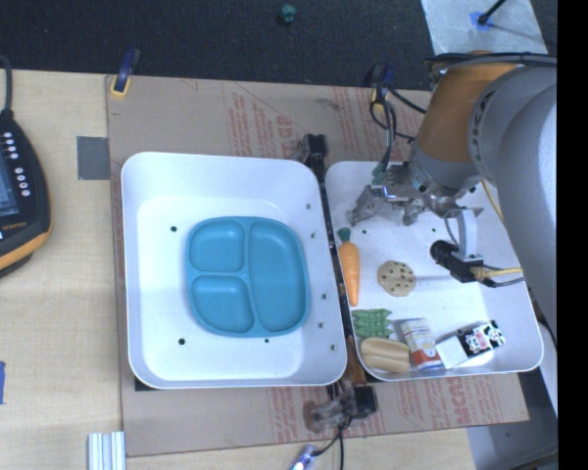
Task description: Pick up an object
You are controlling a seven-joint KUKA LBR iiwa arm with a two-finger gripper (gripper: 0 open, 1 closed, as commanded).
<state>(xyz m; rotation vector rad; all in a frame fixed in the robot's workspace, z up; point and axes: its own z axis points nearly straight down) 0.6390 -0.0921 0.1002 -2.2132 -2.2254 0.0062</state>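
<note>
Right bin [510, 360]: spread fingers [384, 207] above carrot [349, 272], gripping nothing.

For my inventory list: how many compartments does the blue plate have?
3. The blue plate in the left bin has one upper-left, one lower-left, and one long compartment on the right.

The gripper [384, 207] hangs over the back of the right bin [514, 360]. In front of its fingers lie a carrot [349, 273] and a cookie [397, 278]. Further forward sit a can [418, 344] and a carton [477, 344]. Left of the fingers, the left bin [147, 262] holds a divided plate [247, 277].
</note>
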